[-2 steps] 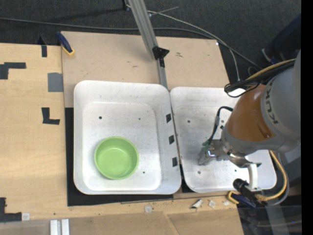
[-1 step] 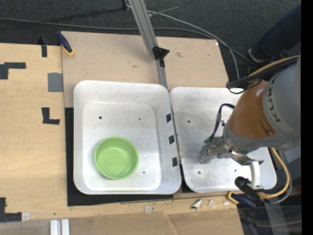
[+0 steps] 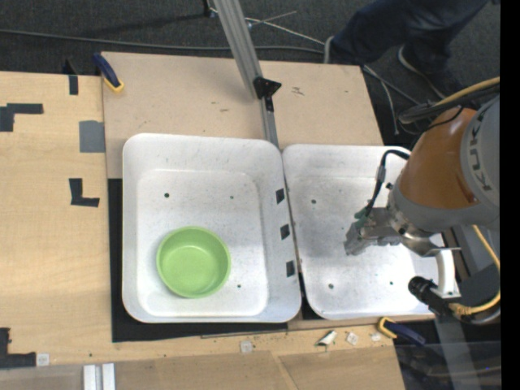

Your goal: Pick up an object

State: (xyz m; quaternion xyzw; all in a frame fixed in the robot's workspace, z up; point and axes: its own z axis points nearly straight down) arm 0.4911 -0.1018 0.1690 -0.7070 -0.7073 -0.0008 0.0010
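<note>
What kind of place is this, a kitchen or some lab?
Most likely a robotics lab: a robot arm reaches over two white bins on a taped plywood bench, with a green bowl as test object.

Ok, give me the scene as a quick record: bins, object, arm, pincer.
left bin: holds a green bowl, upright, near its front left
right bin: pincer over its right half
arm: reaches in from the right
pincer: low over the right bin, apart from the bowl
grasp: nothing seen held
</note>
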